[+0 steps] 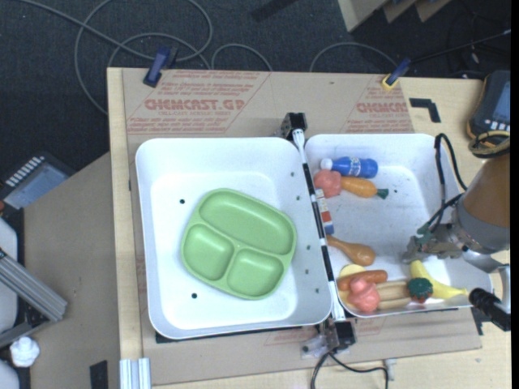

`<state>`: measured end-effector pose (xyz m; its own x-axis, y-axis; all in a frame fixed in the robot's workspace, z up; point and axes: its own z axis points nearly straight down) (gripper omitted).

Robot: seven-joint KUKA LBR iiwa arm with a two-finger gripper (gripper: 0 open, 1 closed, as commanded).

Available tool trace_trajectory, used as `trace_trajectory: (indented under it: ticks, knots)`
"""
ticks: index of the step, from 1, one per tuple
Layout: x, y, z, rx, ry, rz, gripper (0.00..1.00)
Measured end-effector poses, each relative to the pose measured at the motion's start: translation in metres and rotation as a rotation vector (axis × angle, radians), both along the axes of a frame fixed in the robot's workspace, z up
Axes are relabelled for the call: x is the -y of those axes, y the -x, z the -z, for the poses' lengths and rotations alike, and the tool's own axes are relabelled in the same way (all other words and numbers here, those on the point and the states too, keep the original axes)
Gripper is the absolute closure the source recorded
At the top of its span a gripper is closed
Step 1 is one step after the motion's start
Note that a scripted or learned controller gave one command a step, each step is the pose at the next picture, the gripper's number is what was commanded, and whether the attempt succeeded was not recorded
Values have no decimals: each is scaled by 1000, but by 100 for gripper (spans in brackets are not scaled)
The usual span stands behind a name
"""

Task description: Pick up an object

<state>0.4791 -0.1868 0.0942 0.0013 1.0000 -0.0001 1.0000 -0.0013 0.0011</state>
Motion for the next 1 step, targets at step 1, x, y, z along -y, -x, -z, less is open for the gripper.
trace_trajectory:
  ticks: [1]
  knots:
    - [-41,-1,-92,1,0,-2,100]
